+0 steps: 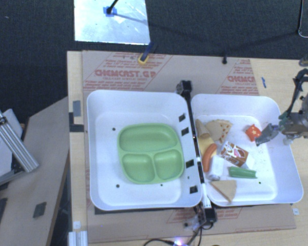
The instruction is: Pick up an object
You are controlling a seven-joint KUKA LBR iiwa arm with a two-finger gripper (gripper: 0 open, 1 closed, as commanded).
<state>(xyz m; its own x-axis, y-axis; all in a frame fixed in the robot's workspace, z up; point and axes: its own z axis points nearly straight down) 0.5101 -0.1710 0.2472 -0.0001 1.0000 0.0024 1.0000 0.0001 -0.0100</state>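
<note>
The right bin (285, 173) holds several toy foods. There is a small red piece (252, 132), a pizza slice (219, 128), a yellow wedge (203, 130), an orange sausage (209, 157), a brown and white packet (233, 154), a green bean pod (242, 172) and a tan bread slice (224, 189). My gripper (276, 137) hangs over the bin's right side, just right of the red piece. It is open and nothing sits between its fingers.
The left bin (100, 137) carries a green divided plate (150, 153). A black hinge strip (192, 147) runs between the two bins. Cardboard (123, 73) lies under both bins, and a shiny sheet (112, 14) lies beyond the bench.
</note>
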